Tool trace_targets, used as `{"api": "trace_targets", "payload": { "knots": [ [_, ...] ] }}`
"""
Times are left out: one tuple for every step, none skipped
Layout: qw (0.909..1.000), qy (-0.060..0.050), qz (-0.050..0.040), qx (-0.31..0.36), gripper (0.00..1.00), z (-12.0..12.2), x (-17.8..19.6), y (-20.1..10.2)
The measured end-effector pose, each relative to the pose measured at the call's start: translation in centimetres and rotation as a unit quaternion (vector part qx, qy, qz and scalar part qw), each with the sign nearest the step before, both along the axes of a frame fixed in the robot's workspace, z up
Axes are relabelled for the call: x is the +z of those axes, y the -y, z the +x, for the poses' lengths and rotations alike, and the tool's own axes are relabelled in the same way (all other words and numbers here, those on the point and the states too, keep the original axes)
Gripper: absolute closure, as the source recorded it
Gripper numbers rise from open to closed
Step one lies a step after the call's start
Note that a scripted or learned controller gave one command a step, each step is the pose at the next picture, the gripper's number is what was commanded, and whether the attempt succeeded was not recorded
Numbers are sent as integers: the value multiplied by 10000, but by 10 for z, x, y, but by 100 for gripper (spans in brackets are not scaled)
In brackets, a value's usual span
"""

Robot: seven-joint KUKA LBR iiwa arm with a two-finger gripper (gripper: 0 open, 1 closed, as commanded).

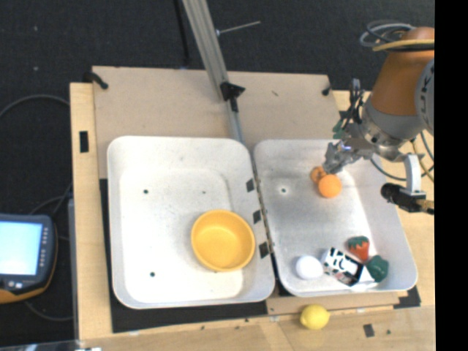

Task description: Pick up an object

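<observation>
Lying nearest: yellow lemon-like fruit (314, 316) on the desk (161, 101), just outside the bins' front edge.
Front corner of right bin (307, 218): white ball (308, 267), black-and-white item (342, 263), red and green toys (369, 258), all packed touching; awkward to separate.
Left bin (161, 189): yellow bowl (223, 240) upright, alone, well apart from the walls.
Likely target: orange ball (330, 186) in the right bin's far half, with a smaller orange piece (316, 174) touching its far left side.
Handling, as a judgement: probably light and smooth; round, so apt to roll or squirt out under an off-centre pinch; best taken across its widest part, straight down.
Jaws: poised just above and beyond the orange ball; open or closed cannot be told; nothing seen held.
Surface: bin floor white, flat, lightly speckled, sloped walls; little to stop rolling.
Room: open floor around the ball on the near and left sides; right wall near.
Farthest: slanted aluminium post (201, 28) rising behind the bins.
</observation>
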State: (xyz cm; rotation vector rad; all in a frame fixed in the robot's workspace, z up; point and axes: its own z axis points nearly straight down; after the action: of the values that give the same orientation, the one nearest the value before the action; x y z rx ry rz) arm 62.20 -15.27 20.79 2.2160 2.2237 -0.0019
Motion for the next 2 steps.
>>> {"api": "trace_targets", "payload": {
  "knots": [
    [10000,5,23,20,100,-12,14,-58],
    [10000,1,25,17,100,-25,23,-100]
  ]
}}
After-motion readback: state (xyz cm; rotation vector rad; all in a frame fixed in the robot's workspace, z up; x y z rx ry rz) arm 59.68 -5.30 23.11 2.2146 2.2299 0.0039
